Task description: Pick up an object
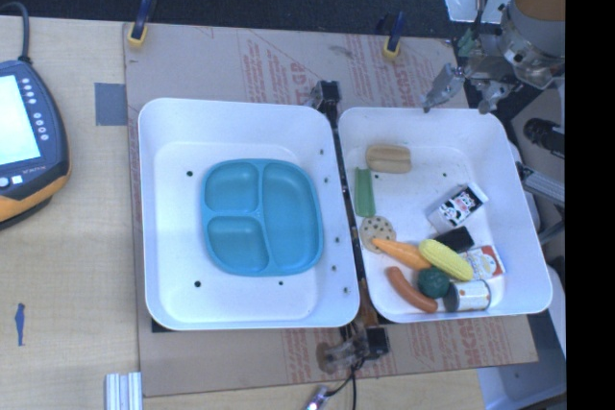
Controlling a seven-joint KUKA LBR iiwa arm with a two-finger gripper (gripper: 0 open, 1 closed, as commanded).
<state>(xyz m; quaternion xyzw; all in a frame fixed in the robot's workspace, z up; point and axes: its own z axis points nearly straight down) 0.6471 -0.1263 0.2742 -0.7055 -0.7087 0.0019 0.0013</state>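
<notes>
Gripper [459, 89] hovers over the right bin's [519, 197] far rim, fingers spread, holding nothing. Inside that bin: bread [388, 158] near the far wall, corn [446, 259] and carrot [402, 253] toward the near side.

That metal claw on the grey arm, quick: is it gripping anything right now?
Two-finger metal gripper: open, holding nothing, above the right white bin's far rim.

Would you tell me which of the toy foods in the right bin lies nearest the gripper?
The tan bread roll, alone at the right bin's far end, closest to the gripper; the corn, carrot and sausage cluster at the near end.
</notes>
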